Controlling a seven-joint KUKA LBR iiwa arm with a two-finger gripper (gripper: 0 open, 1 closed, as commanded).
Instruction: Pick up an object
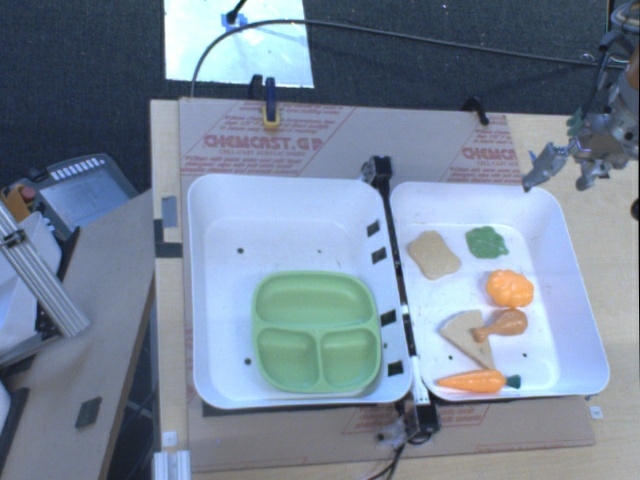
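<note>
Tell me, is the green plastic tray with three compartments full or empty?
Empty. The green three-compartment plastic tray lies flat in the left white bin, and all three of its compartments show only bare green bottom.

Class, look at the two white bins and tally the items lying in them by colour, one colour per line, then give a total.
Green: 2, the divided plate in the left bin and the leafy piece in the right bin
Orange: 2, the pumpkin and the carrot
Tan or brown: 3, the bread slice, the wedge and the drumstick
Total: 7
</note>
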